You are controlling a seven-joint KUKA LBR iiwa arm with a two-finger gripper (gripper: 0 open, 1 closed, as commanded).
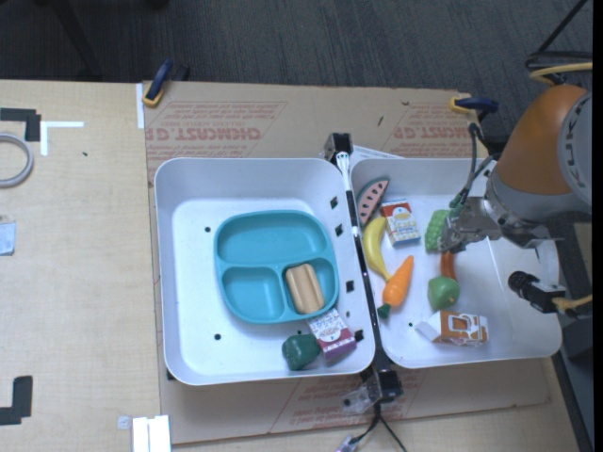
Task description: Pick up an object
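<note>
Left bin (188, 252), centre-left of frame: a teal divided tray (247, 243) carrying a hot-dog bun (302, 288); below it, a dark green object (301, 351) touching a small pink carton (331, 335). Right bin (528, 332): watermelon slice (372, 199), banana (375, 246), carrot (398, 282), juice box (401, 223), green pepper (443, 291), orange-and-white carton (460, 329). The gripper (456, 236), right of centre, hangs beside a light green item (437, 229); whether its jaws are apart or together cannot be told.
</note>
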